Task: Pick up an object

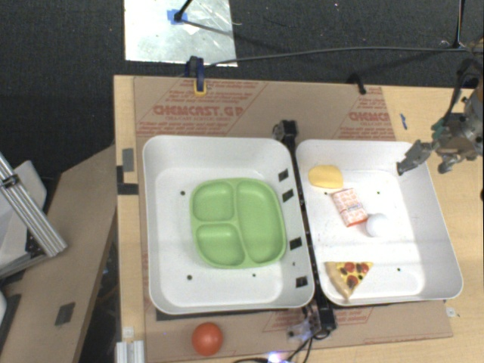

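I read "CHEMCAST GP" on the brown sheet point(198, 110) behind the right bin point(431, 225); the gripper point(425, 165) jaws look spread, holding nothing.

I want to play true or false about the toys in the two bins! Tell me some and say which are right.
1. The green divided plate lies in the left bin. True.
2. The pizza slice sits on the green plate. False: it lies in the right bin, near the front edge.
3. The red ball is outside both bins. True.
4. The gripper holds the yellow piece. False: the piece lies in the right bin, apart from it.
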